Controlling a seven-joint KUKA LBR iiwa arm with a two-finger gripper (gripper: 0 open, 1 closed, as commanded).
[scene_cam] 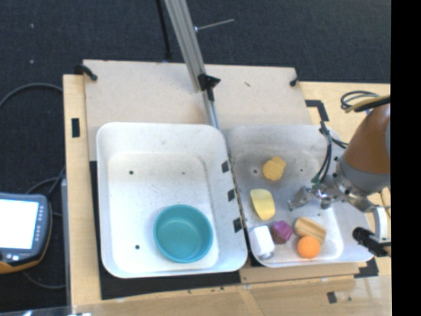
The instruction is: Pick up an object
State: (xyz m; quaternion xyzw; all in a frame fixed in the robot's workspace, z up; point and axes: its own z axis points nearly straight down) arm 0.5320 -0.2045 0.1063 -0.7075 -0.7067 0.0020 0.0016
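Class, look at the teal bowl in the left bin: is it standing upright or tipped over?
Upright. The teal bowl shows its full round rim and its inside from above, resting on the floor of the left bin.

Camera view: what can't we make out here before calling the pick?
- gripper: small and blurred over the right bin; finger state and any contact unreadable.
- arm: cut off by the view's right side.
- purple object: partly tucked against the white cylinder; shape unclear.
- tan block: touching or just near the orange ball, can't tell.
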